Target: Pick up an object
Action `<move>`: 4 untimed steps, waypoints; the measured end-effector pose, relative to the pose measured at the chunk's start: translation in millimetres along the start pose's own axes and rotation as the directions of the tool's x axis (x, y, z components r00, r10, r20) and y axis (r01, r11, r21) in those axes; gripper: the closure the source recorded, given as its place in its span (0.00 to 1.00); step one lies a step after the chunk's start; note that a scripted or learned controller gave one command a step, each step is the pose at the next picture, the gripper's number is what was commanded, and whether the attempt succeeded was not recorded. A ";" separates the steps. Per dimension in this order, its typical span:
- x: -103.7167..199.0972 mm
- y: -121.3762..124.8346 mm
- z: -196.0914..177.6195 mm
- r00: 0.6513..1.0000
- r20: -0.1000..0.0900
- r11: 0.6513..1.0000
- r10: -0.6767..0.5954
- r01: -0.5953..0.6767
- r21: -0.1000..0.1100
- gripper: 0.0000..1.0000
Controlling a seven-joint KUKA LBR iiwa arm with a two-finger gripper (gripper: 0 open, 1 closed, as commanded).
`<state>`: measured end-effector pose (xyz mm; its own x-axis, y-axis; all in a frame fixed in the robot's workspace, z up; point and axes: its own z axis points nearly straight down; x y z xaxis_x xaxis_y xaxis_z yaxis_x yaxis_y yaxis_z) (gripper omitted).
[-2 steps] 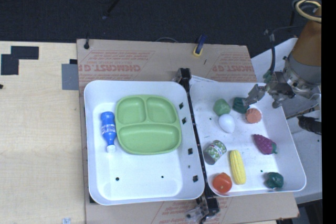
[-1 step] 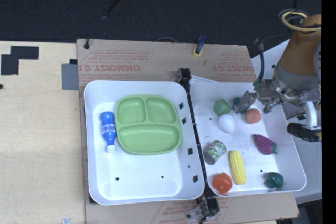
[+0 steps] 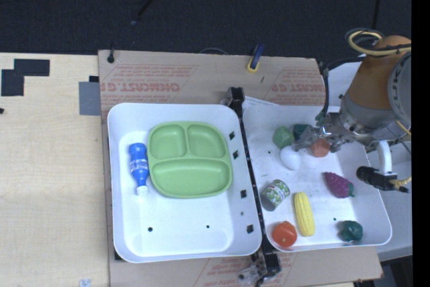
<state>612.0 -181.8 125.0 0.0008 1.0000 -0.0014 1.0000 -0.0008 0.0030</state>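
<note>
One orange ball (image 3: 320,148) (right bin (image 3: 376,228)) pinched between the claw (image 3: 321,143) fingers.

two white bins (image 3: 127,225), one green tray (image 3: 189,160), one blue bottle (image 3: 138,167), eight small items.

The arm (image 3: 383,87) enters at the 3 o'clock side of the frame. Its outer shell is grey, with a broad orange band (image 3: 376,77) wrapping the segment above the wrist. A looped cable, pale yellow-white in colour (image 3: 363,39), sits at the 12 o'clock edge of the orange band. Below the band, the wrist section is darker grey metal with small fittings. A black cable or hose runs down the 9 o'clock side of the arm. A white bracket with a black part (image 3: 381,175) projects at the 5 o'clock side.
</note>
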 end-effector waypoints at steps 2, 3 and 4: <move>2.5 0.5 27.2 1.000 -0.003 1.000 -0.003 0.003 0.007 1.00; -0.4 -3.7 -35.2 1.000 -0.001 1.000 0.003 -0.003 0.000 1.00; -6.1 -7.4 -79.2 1.000 0.000 1.000 0.007 -0.007 0.001 1.00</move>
<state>604.4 -187.8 204.2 0.0079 1.0000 -0.0009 1.0000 -0.0079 0.0022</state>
